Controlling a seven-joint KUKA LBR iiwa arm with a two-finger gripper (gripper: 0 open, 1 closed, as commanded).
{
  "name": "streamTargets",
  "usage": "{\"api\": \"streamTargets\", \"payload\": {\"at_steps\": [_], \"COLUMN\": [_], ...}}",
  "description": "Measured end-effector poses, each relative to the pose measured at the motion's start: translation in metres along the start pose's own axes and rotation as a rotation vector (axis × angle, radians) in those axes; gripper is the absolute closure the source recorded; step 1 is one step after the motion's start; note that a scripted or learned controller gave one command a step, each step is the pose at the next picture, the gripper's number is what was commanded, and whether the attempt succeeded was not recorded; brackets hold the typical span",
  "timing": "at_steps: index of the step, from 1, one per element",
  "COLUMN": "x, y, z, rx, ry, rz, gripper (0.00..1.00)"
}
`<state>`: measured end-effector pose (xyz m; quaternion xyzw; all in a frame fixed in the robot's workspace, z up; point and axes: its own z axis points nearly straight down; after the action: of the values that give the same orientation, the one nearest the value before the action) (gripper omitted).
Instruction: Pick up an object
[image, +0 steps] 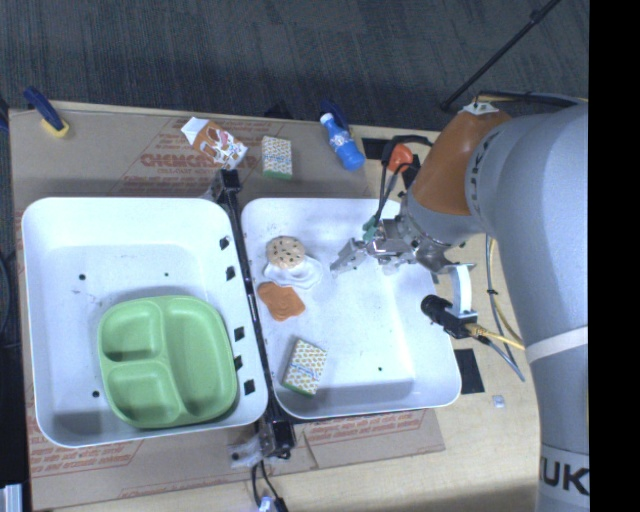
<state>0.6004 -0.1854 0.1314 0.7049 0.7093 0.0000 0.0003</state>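
A: Right bin (430, 385); contents?
B: Four items, all in its left half. Cookie (285, 250), round, tan with dark specks, sits on a crumpled white wrapper (303, 272) near the left wall; just below it an orange piece (281, 300), flat, irregular outline, touching the wrapper's lower edge; further toward the near wall a small packet (304, 366), rectangular, green and white print, lying tilted, well apart from the other three.

A: End effector (352, 256)?
B: Low over the middle of the right bin, pointing left toward the cookie; arm (520, 200) enters from the right, orange band (450, 165) above the wrist. Fingers look metallic and slightly parted, nothing between them; tips are near the wrapper's right edge, whether touching I cannot tell.

A: Left bin (60, 230)?
B: One green tray (167, 360), three compartments, rounded corners, in the near half.

A: Outside the bins?
B: On the surface (150, 160) behind them: a crumpled snack wrapper (214, 143), orange and white; a second small green-and-white packet (276, 157); a blue bottle (343, 142) lying on its side; a blue-and-yellow clamp (45, 111) at the far left corner.
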Motion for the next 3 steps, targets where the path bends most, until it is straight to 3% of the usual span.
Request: {"api": "streamTargets", "payload": {"at_steps": [1,3], "x": [0.0418,0.0419], "y": [-0.1068,-0.1070], "z": [-0.0948,-0.0945], "rx": [0.002,0.003], "ry": [0.001,0.002], "rz": [0.002,0.002], "gripper": [0.00,0.00]}}
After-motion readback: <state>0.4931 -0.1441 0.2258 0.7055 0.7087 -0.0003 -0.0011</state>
